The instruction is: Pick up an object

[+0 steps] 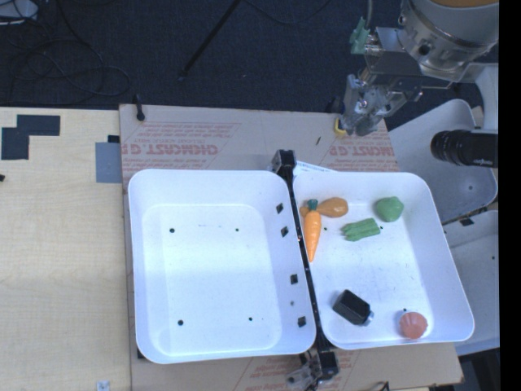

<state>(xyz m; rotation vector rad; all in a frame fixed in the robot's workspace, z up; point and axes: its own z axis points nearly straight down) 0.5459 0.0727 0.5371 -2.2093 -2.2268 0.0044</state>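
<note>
The arm [444,19] entered from the upper right, its orange band visible at the top of the grey wrist housing. The tool [358,120] hung below the wrist, pointing downward, raised well above the table surface.

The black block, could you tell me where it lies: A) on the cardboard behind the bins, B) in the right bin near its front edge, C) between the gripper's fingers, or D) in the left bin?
B: the black block lies on the floor of the right bin, toward its front edge, left of the pink ball.
</note>
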